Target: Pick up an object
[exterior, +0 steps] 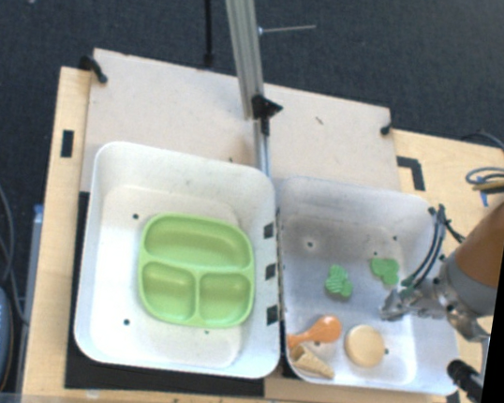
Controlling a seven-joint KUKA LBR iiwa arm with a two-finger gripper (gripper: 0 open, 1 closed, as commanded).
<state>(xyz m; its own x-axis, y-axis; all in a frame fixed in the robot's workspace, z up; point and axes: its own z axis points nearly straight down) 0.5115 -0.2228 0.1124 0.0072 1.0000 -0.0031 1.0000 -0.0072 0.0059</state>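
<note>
One arm (482,256), tool (394,307) inside right bin (327,208)

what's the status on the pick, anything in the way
Gripper low in the right bin, nothing seen held. Nearest: green piece and tan round. Green tray sits in the left bin, clear of the arm.

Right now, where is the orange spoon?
The orange spoon lies near the front edge of the right bin, between the ice cream cone and the round biscuit.
</note>
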